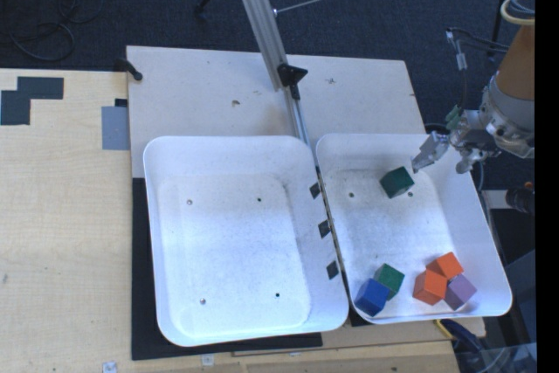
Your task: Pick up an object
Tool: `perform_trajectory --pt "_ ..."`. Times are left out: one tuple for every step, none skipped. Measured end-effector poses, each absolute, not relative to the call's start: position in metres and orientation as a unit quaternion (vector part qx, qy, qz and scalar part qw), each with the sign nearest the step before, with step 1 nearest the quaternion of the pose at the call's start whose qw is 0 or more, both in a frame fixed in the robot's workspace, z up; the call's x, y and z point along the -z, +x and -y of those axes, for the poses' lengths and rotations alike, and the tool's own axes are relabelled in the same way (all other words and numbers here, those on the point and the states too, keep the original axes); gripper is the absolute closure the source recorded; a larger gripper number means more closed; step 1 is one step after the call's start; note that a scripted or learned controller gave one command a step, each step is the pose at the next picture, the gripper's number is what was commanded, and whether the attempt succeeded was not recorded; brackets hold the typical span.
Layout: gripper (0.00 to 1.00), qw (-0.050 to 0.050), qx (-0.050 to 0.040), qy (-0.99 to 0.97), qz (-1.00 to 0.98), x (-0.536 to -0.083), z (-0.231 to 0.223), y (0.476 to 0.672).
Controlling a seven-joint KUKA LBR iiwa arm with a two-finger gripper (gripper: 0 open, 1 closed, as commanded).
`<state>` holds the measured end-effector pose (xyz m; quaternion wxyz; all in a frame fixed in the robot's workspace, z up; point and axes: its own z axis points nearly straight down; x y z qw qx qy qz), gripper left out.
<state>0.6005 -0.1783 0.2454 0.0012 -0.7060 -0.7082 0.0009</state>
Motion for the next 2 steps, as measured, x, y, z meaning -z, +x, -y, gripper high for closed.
perform_trajectory --pt "0.0 0.005 -0.0027 -0.707 0.708 -0.146 0.18 0.61" --pt "0.0 0.0 0.0001 -0.706 0.709 -0.087 0.158 0.662"
